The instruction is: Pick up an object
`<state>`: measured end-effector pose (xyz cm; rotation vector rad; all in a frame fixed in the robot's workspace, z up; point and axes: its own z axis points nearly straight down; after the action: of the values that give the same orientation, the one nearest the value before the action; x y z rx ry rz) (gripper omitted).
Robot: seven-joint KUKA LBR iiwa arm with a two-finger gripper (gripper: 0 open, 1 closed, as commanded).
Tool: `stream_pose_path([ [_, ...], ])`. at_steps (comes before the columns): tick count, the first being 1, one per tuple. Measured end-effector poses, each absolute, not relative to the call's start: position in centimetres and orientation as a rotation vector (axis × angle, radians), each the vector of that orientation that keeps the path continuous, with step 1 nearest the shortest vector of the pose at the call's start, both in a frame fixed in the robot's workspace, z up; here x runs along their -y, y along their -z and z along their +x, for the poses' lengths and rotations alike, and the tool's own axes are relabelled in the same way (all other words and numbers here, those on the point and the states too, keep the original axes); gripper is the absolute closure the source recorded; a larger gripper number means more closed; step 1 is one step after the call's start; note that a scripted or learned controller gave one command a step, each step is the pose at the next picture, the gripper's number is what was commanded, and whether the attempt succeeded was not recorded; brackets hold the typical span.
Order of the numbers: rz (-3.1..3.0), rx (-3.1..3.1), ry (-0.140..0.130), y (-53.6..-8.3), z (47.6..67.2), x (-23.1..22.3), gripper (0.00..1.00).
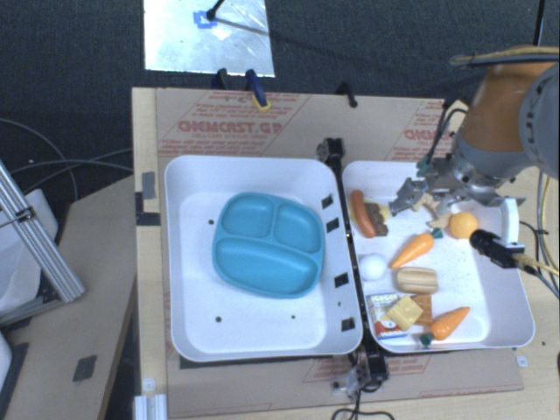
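Jaws (430, 198) were seen low over the right bin (516, 309); their state could not be told. Nearest lay the orange ball (462, 225), just right, beside the upper carrot (412, 249).

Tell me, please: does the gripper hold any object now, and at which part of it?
Cannot be told. The gripper hangs over the right bin, above the toy food beside the hot dog, and no object shows between its fingers.

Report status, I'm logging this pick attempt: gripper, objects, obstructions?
Gripper low over right bin, nothing seen held. Orange ball, carrot, sausage close around it. Blue tray sits in left bin.
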<state>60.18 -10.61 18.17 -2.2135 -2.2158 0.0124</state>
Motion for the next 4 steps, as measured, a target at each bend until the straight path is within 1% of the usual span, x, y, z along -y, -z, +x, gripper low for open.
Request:
stream_pose_path([
  [1, -2.219, 2.225, 0.001, -18.9, 60.5, 10.6, 0.00],
  [2, -2.219, 2.221, -0.003, -13.3, 59.8, 11.3, 0.00],
  [3, -2.218, 2.221, -0.002, -8.2, 59.8, 11.3, 0.00],
  [4, -2.222, 2.224, 0.003, -9.5, 60.0, 11.3, 1.00],
])
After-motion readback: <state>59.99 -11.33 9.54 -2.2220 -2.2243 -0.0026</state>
